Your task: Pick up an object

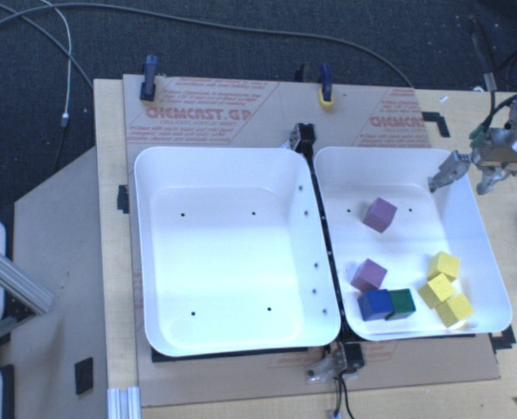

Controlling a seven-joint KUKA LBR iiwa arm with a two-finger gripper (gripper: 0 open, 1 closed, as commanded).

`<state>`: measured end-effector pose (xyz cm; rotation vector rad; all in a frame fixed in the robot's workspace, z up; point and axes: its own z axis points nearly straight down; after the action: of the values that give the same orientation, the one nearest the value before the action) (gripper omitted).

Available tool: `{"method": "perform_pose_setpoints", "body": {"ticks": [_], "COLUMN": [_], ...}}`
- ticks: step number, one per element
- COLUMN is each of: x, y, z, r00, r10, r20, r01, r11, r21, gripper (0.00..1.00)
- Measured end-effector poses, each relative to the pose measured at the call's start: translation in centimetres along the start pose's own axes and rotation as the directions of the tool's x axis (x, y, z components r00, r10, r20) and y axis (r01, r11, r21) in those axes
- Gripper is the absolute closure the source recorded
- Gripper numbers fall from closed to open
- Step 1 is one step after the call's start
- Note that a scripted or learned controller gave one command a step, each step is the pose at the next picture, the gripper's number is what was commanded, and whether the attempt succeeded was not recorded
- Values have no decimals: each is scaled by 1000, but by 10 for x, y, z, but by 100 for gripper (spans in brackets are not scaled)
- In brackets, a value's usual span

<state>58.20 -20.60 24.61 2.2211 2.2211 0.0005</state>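
Nearest us, along the front of the right bin [494, 260], we see the blocks bunched together: three yellow blocks [444, 288] stacked close at the right, a blue block [376, 304] touching a green block [402, 302], and a purple block [368, 274] just behind the blue one; farther back a second purple block [380, 214] sits alone near the bin's middle, well apart from the others; the left bin [154, 260] lies beside it on the worktop [110, 234]; farthest, at the right bin's back corner, the end effector [465, 175] hangs over the rim with its fingers spread wide and nothing between them. We judge the picking not yet begun, and any block could serve; the lone purple block looks the safest, since a descent into the front cluster risks a finger landing on a neighbour and shoving the pile aside; a start this near the rim could also clip the bin wall.
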Motion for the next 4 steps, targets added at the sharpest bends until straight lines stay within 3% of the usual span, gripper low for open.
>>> {"method": "perform_pose_setpoints", "body": {"ticks": [1,2,4], "x": [17,57,69], "y": [36,31,26], "z": [138,144,145], "r00": [1000,1000,1000], "r10": [-2,2,1], "r20": [-2,1,1], "r01": [2,-2,-1], "r11": [1000,1000,1000], "r21": [5,-9,-11], "gripper": [0,0,0]}}
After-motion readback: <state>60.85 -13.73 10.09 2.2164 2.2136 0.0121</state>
